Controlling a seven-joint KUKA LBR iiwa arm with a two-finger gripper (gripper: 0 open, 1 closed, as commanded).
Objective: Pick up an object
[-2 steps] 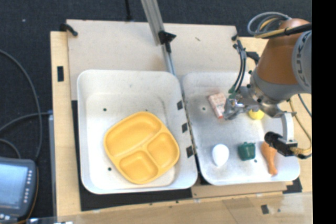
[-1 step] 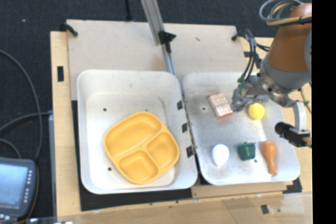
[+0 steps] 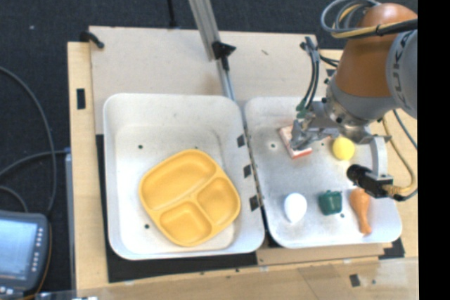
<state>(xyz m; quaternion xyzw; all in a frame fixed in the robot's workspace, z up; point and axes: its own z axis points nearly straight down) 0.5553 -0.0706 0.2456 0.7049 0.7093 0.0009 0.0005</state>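
My gripper point(image 3: 304, 134) hangs low in the upper left part of the right bin point(image 3: 271, 218). It sits right over a small pink and white block with a red edge point(image 3: 292, 142), which shows partly beneath it. A yellow ball point(image 3: 343, 148) lies just to the right of the gripper. Nearer the front of the same bin lie a white egg-shaped thing point(image 3: 295, 206), a green thing point(image 3: 330, 202) and an orange carrot point(image 3: 361, 210).
The left bin point(image 3: 126, 144) holds a yellow divided plate point(image 3: 188, 197). A slanted metal post point(image 3: 204, 10) rises from the bench behind the bins. The arm point(image 3: 365, 74) covers the right bin's upper right corner.
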